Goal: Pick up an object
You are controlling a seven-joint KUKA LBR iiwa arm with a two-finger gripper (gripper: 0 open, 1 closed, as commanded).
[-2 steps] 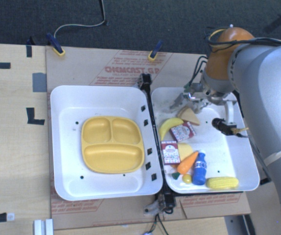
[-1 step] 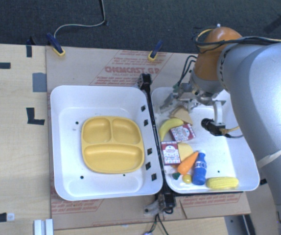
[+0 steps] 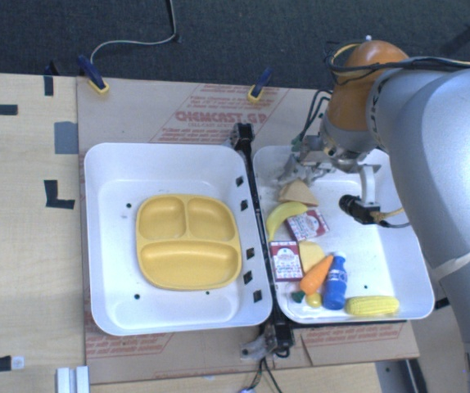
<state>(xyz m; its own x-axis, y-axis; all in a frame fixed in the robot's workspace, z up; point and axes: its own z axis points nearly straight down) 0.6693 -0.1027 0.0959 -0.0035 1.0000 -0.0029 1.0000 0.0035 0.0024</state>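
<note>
So the arm [image 3: 419, 129] comes in from the right, grey with that orange band [image 3: 364, 88] above the wrist, and it's reaching down into the upper part of the right bin [image 3: 399, 256]. The gripper [image 3: 305, 164] sits low near that bin's upper left corner, just above a pale yellow wedge [image 3: 299, 191] that looks like toy cheese. Can't tell whether it's touching the wedge, and honestly I can't tell how the gripper is set either, too much metal and cable clutter around it.

All the toy food is in the right bin, mostly bunched along its left side. Below the wedge there's a banana [image 3: 281, 217], and just right of it a small card with red print [image 3: 307, 225]. Under that, a red box [image 3: 284, 261] with a yellow block [image 3: 312, 256] beside it. Then a carrot [image 3: 317, 274] lying at a slant, a blue bottle [image 3: 335, 282] touching it on the right, and an ear of corn [image 3: 372, 305] near the bottom edge.

The left bin [image 3: 104, 219] holds a yellow divided plate [image 3: 188, 241], three compartments, sitting flat roughly in the middle.

Both bins rest on a cardboard sheet [image 3: 178, 117] with red lettering, clamped at the top with two blue and yellow clamps [image 3: 92, 74], on the wooden worktop [image 3: 22, 244].
</note>
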